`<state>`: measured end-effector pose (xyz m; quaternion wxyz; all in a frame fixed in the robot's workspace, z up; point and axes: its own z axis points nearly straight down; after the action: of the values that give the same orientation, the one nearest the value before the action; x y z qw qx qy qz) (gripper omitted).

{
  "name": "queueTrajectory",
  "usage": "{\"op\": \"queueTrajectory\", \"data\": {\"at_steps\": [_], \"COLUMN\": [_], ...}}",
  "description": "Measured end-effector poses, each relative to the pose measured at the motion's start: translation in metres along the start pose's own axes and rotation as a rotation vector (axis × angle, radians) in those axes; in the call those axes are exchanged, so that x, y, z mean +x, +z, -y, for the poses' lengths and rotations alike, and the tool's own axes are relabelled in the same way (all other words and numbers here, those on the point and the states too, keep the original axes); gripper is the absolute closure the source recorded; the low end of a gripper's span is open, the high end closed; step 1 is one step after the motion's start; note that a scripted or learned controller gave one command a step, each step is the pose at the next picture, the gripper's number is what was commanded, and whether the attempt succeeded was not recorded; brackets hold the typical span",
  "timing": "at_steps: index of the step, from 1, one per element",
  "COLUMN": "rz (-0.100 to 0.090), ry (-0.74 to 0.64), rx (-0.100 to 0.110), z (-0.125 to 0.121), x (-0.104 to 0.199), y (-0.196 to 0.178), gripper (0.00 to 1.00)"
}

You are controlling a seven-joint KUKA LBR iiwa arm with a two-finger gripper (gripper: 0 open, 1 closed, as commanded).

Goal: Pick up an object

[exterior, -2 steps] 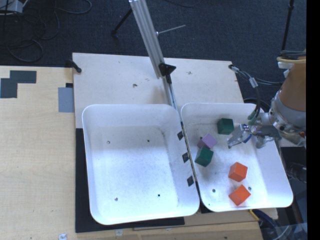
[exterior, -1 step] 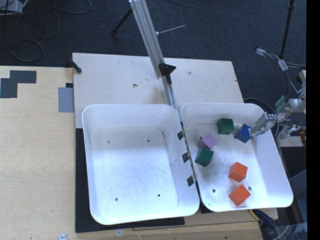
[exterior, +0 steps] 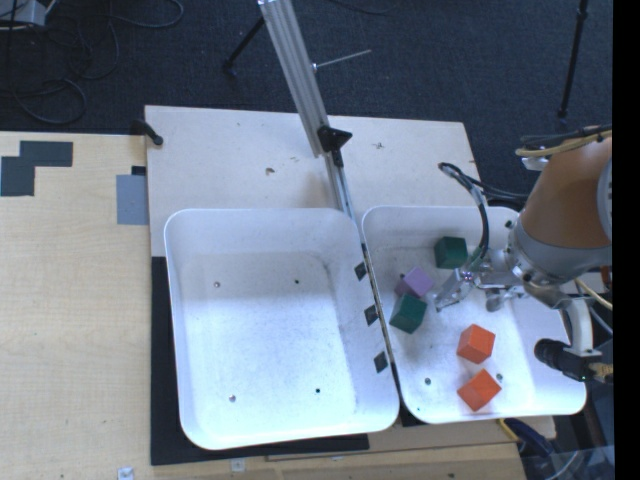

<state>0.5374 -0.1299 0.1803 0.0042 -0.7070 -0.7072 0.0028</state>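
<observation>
The small lilac plastic cube (exterior: 417,282) and dark green cube (exterior: 408,314) lay in the right white bin (exterior: 540,402), just left of the gripper (exterior: 452,293); whether it was spread, I cannot tell. Two orange cubes (exterior: 477,344) sat nearer. The pale wooden worktop (exterior: 70,318) met dark carpet (exterior: 450,48).

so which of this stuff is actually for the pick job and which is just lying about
For the job:
- gripper
- purple block
- two green blocks
- two orange blocks
- right bin

Lying about:
- left bin
- aluminium rail
- floor cables
</observation>
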Motion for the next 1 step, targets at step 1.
{"op": "queueTrajectory", "data": {"at_steps": [1], "rz": [0.007], "ry": [0.002], "rx": [-0.036], "z": [-0.0504], "x": [-0.0026], "y": [0.0618], "gripper": [0.0]}}
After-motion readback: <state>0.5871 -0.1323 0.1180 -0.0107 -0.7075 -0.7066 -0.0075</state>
